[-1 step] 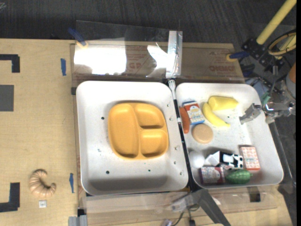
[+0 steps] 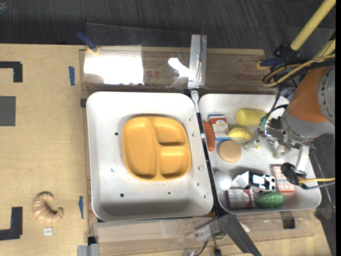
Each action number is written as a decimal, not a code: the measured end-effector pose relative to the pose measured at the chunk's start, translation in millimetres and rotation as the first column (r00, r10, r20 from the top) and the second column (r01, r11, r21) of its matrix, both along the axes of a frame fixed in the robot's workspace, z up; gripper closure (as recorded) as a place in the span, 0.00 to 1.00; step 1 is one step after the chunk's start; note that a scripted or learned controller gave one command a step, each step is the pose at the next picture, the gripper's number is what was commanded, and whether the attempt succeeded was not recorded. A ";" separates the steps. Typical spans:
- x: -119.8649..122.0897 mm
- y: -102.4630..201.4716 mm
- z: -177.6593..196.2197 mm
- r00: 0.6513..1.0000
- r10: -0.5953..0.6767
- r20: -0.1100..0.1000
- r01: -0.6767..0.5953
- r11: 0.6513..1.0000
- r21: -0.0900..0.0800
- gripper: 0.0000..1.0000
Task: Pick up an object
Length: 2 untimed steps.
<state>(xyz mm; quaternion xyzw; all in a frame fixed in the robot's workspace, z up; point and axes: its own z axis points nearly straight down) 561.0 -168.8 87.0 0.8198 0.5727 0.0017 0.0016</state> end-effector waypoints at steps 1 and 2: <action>82.9 3.9 0.4 0.999 -0.015 -0.037 0.015 1.000 0.005 0.00; 86.5 6.2 12.3 1.000 -0.012 -0.023 0.012 1.000 0.002 1.00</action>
